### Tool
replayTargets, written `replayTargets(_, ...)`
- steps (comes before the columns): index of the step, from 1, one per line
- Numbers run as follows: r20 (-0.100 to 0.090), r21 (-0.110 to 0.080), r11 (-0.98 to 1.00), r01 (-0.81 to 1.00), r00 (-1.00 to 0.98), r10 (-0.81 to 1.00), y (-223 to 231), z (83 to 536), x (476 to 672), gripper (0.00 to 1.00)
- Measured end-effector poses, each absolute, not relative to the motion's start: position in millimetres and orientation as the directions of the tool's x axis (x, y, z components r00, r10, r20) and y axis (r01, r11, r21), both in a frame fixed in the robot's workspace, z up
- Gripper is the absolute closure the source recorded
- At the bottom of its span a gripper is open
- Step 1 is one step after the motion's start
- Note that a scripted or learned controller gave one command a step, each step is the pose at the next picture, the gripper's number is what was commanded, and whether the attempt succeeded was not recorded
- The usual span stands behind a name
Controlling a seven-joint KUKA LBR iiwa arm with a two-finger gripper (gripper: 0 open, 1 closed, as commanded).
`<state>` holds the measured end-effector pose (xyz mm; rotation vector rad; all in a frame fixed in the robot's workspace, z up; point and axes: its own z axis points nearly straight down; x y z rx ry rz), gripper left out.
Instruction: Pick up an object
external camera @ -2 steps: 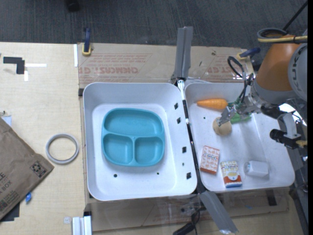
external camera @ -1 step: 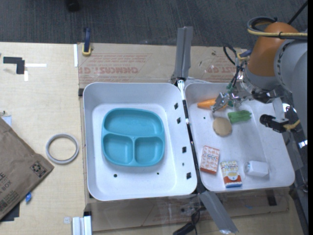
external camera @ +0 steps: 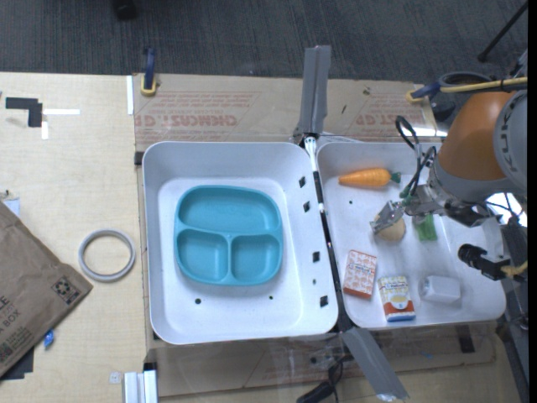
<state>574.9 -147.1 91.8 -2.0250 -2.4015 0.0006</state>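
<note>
White plastic bins are sitting side by side on the bench. The left bin [external camera: 159, 250] is holding a teal three-part tray [external camera: 228, 234]. The right bin [external camera: 482, 309] is holding a carrot [external camera: 367, 177] near its far wall, a tan roundish thing [external camera: 391, 229] in the middle, a green piece [external camera: 426, 227] just right of it, a red-and-white packet [external camera: 360, 274], a small carton [external camera: 397, 298] with a red base, and a grey block [external camera: 440, 289]; print on the packet and carton is too small to read.

The arm is reaching in from the right, its gripper [external camera: 388, 218] hanging right at the tan thing; how wide the jaws are standing, I cannot tell, and nothing is visibly clamped between them.

Cardboard [external camera: 218, 112] behind the bins is showing reversed red lettering, unreadable to me. On the wood at left are lying a tape ring [external camera: 106, 253] and a brown box [external camera: 29, 296] marked "BOX".
</note>
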Motion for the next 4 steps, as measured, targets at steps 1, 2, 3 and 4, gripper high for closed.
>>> replayTargets(1, 0.0, -0.005, 0.064, 0.998, -0.064, 0.998, -161.2, 91.2, 655.9, 0.0)
replayTargets(2, 0.008, -0.001, 0.164, 0.986, -0.164, 0.986, -216.9, 92.1, 579.1, 0.0)
replayTargets(3, 0.008, -0.001, 0.14, 0.99, -0.14, 0.99, -216.6, 91.9, 532.0, 0.0)
replayTargets(4, 0.006, 0.001, 0.137, 0.991, -0.137, 0.991, -217.2, 101.3, 532.7, 1.0)
